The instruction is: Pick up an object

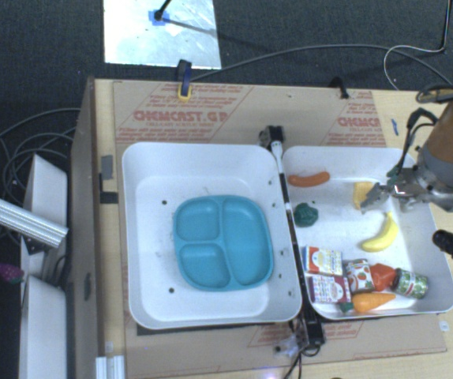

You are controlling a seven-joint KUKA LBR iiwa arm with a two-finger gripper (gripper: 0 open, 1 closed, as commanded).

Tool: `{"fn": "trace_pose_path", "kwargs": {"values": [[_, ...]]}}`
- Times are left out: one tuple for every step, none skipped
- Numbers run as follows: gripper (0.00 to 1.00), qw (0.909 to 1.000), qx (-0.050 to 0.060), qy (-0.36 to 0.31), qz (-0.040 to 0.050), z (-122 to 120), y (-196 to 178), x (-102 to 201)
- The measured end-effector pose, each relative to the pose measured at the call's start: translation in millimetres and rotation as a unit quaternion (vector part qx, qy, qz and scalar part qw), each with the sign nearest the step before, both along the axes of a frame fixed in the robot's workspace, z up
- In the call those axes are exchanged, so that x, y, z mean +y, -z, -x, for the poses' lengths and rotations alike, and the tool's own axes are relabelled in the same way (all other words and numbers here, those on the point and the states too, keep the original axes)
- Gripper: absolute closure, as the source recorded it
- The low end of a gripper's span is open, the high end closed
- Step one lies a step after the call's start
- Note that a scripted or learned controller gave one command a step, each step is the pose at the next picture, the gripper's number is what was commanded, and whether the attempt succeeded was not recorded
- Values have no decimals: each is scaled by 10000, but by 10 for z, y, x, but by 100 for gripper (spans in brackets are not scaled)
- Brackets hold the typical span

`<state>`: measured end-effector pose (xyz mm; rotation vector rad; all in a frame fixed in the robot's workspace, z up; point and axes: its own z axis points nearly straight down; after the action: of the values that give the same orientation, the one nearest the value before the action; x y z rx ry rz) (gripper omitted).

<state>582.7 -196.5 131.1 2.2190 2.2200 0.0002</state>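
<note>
A small yellow piece [362, 193] is seen in the right bin [333, 229], in its far half, and the tip of the gripper [381, 195] is set right against the piece's right edge. Whether the piece is gripped, or merely touched, cannot be told, and whether the gripper is parted or closed cannot be told either; nothing is seen lifted off the bin floor.

Just below the gripper, towards the near side, a banana [379, 234] is laid at a slant, close to the tip but apart from it. To the gripper's left, an orange sausage [308, 179] is found near the bin's far wall, and a dark green lump [305, 214] is placed by the divider between the bins, both well apart from the tip.

Farther towards the near edge a cluster is packed together: two small cartons [325, 275] side by side, a red-and-white can [357, 274] just to their right, a bottle [398, 281] lying on its side beyond the can, and a carrot [372, 299] lying against the near wall below the can.

The arm [450, 144] is brought in from the right over the bin's right rim, its orange band seen above the wrist.

Well to the gripper's left, the left bin [211, 158] is occupied by a blue divided plate [222, 241], laid flat near its middle.
</note>
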Motion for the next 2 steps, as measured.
{"fn": "trace_pose_path", "kwargs": {"values": [[0, 10000, -1, -17, -7, -425, 153, 318], [0, 10000, 0, -6, -1, -258, 109, 135]]}}
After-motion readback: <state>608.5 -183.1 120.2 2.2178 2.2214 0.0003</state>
